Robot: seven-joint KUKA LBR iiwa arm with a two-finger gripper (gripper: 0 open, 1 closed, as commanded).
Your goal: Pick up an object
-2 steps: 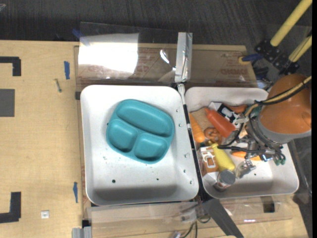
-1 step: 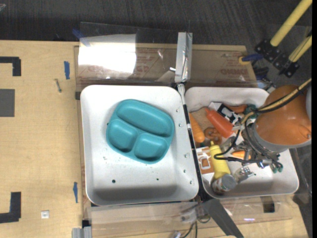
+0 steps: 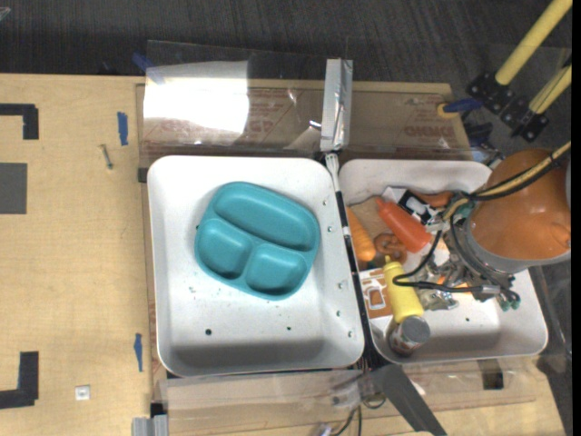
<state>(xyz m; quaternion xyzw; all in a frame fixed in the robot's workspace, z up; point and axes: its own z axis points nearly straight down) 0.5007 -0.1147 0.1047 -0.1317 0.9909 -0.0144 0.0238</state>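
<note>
Field notes, overhead view at a slant.

Left bin (image 3: 172, 243): holds one teal divided plate (image 3: 257, 237), three compartments, lying flat near the middle. Looks like rigid moulded plastic, light, smooth and probably slick. The raised rim would be the only place for a pinch; the broad face offers nothing to close on.

Right bin (image 3: 522, 330): a small clutter at its left half. An orange tube-like item (image 3: 403, 224) lies slanted near the top. A smaller orange piece (image 3: 360, 237) sits just beside the bin wall. A yellow bottle with a grey cap (image 3: 405, 310) lies with the cap toward the near edge. A printed card or packet (image 3: 373, 293) lies flat under or beside the bottle.

The arm's orange band (image 3: 526, 212) hangs over the right half of this bin, cables trailing. The gripper (image 3: 463, 280) sits below the band, low among the items. Its state I cannot tell: wrist and cabling hide it.

Handling judgement: the bottle seems the likeliest target, being just beside the tool.
- Rigid, light, rounded body; likely to roll or squirt out of a pinch.
- Best taken across the middle of the body, square to its long axis.
- The cap end is narrower and may slip.

The orange tube looks similarly stiff and small; a grip across its width would suit. The flat card is the poor choice, too thin to get under.
</note>
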